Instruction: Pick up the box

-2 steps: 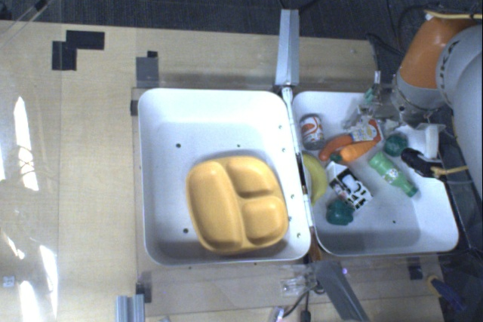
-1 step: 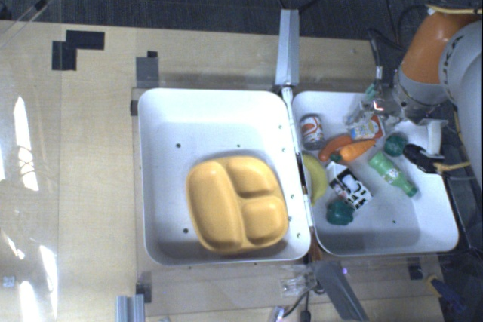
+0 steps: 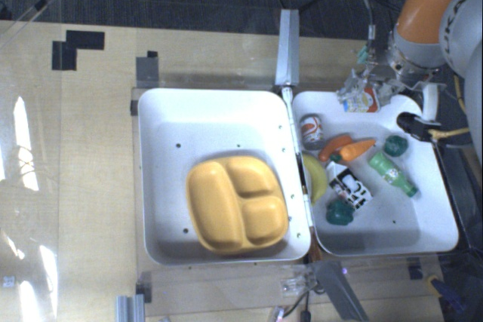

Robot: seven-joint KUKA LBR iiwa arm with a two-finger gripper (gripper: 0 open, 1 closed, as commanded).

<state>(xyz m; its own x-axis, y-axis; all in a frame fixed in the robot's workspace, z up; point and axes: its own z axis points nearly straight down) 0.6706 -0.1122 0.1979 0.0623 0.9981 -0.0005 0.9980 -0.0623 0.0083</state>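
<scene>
Nearest the camera, a yellow divided tray (image 3: 237,202) lies in the left bin (image 3: 155,162) on the desk (image 3: 68,185), taking up most of that bin's floor. Right of the tray, across the rims where the two bins meet, sits the right bin (image 3: 430,234) with a crowd of small things. A banana (image 3: 316,179) lies just beyond the tray against the shared rim. Touching the banana on its far side is the box (image 3: 352,188), small, black and white, lying flat near the middle of the right bin. A dark green round thing (image 3: 339,213) sits just in front of the box. Behind the box are a carrot (image 3: 349,149) and a can (image 3: 311,128), and further from the tray a green bottle (image 3: 392,174) lies on its side.

The end effector (image 3: 367,90) hangs at the back edge of the right bin, well apart from the box and up the frame from it, with the carrot lying between them. Something clear with a red patch sits at its tip; whether its fingers are open or closed I cannot tell.
</scene>
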